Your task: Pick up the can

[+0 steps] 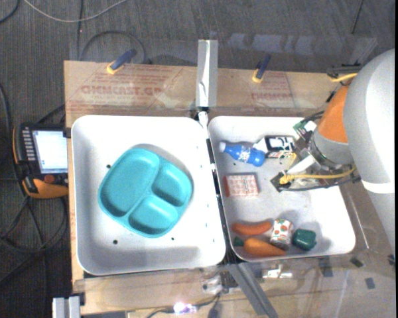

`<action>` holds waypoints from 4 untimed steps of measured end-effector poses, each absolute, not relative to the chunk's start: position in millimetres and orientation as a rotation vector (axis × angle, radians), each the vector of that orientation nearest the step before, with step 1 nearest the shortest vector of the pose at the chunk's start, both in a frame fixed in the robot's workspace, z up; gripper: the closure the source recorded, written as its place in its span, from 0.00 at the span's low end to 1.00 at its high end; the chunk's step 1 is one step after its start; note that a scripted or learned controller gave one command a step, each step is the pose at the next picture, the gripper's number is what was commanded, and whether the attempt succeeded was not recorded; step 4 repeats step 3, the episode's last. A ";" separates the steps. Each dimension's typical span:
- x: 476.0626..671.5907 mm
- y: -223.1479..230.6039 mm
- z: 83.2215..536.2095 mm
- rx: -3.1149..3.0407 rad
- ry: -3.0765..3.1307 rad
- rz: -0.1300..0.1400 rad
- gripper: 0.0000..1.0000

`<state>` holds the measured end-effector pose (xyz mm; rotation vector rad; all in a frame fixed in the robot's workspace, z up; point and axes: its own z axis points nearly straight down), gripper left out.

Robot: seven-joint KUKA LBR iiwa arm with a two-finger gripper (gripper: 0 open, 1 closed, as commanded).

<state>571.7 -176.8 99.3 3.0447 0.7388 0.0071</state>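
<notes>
The right bin (348, 240) is crowded along its near edge and top edge, with bare white floor in the middle and toward its right wall; the gripper (283, 179) hangs over that middle stretch, just right of a small red and white packet (241, 185), and the arm (378, 124) covers the bin's upper right corner; whether the gripper is open or closed cannot be told, and nothing is seen held in it.

The can (304, 239), small and dark green, lies in the near right part of the right bin, close to the front wall; a printed cube (282, 230) sits just beside it on the left, and past that lie a sausage (252, 228) and a carrot (262, 247); the can's right side and the floor above it are open; its long axis seems to run roughly left to right, though it is too small to be sure; no label can be read on it.

A blue bottle (245, 154) lies near the top wall, cap toward the left; the left bin (86, 244) holds a teal divided plate (146, 191) with free floor all around; the cardboard (139, 88) behind the bins carries faint red print, too pale to read.
</notes>
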 end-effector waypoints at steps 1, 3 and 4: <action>610.4 -214.9 269.9 3.015 0.873 -0.008 1.00; 619.0 -218.0 201.2 3.120 0.342 -0.008 1.00; 619.0 -218.0 201.2 3.120 0.342 -0.008 1.00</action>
